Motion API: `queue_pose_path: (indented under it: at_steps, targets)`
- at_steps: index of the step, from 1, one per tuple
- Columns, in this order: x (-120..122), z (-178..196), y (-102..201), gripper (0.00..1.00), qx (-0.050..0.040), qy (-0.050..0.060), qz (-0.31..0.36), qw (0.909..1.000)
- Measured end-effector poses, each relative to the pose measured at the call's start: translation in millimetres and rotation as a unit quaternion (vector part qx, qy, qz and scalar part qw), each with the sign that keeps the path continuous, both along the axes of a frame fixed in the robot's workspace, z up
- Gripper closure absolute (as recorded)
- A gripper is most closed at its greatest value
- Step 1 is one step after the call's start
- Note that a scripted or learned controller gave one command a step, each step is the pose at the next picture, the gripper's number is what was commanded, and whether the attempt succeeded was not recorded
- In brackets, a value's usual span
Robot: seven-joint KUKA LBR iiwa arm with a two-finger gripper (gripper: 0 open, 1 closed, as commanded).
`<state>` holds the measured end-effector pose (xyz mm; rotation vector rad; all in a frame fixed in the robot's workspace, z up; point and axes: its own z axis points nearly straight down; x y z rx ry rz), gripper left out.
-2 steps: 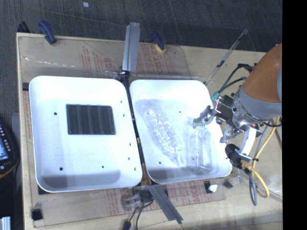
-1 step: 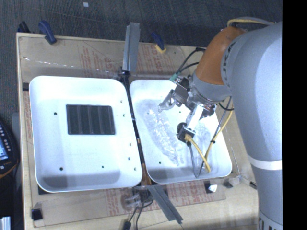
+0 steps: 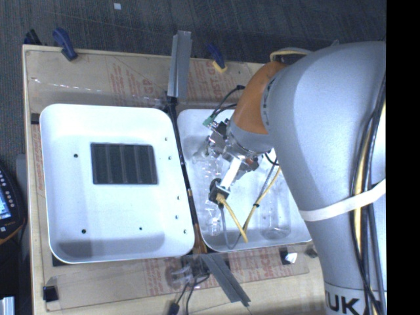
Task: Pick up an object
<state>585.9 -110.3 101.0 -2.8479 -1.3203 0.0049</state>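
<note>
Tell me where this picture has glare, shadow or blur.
Camera view: the left bin is nearly washed out, with a soft shadow along its lower wall; the arm, close to the lens, looks large and soft; clear items in the right bin barely stand out against its white floor.

- We see a shallow white left bin [image 3: 59,176] holding a dark grey ribbed rectangular panel [image 3: 124,163].
- The grey arm's gripper [image 3: 218,144] hangs over the shallow white right bin [image 3: 195,128], where clear plastic items [image 3: 274,223] lie.
</note>
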Motion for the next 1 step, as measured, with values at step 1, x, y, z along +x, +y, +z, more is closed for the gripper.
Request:
queue_pose_path:
  at_steps: [1]
  targets:
    - [0.8, 12.3, -0.7, 1.00, -0.0005, -0.001, 0.002, 1.0000]
